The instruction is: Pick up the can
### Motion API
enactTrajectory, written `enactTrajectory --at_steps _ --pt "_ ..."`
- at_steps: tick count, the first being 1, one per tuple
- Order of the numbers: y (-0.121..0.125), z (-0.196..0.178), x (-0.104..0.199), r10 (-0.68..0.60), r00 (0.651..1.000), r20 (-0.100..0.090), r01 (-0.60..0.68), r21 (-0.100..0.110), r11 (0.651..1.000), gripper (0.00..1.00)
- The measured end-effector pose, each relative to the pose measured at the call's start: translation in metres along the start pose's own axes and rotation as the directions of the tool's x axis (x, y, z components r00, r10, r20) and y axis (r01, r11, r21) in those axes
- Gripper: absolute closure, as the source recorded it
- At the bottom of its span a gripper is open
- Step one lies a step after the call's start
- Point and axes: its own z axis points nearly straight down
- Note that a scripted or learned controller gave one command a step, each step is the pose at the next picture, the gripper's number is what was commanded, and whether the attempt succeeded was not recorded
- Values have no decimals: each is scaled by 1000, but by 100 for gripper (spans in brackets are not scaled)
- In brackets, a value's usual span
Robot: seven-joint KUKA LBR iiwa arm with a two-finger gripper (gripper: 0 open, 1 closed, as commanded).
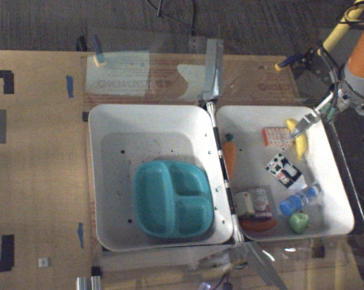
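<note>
Can (253, 202) is seen in the right bin (341, 186), at its near-left corner, close to the wall shared with the left bin (109, 132). It is lying on its side, long axis running roughly left-right across the view, slightly tilted. One end is turned towards the divider, the other towards the bottle (299, 199). Label is pale with some red; print is too small to be read.

A red sausage-like item (258, 224) is pressed against the can's near side. A carrot (229, 156) is laid along the divider just beyond the can, long axis running near-far, green top at the far end.

Bottle is seen right of the can, lying tilted, blue cap end towards the can. A green apple (299, 222) is placed just near of it. A black-and-white carton (284, 170) is set mid-bin; an orange box (276, 137) and a banana (298, 139) are at the far side.

Tool (306, 122) is held over the far-right part of the right bin, by the banana and box, well apart from the can. Nothing is seen held in it. How far open it is cannot be told.

A teal divided tray (172, 199) is sat in the left bin. Both bins are carried by the counter (37, 180).
</note>
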Motion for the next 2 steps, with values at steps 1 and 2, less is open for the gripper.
enactTrajectory --at_steps 1,2 --pt "-28 118 30 57 998 -2 -57 1 998 0" --pt "12 131 -26 -100 995 -2 100 -1 995 0"
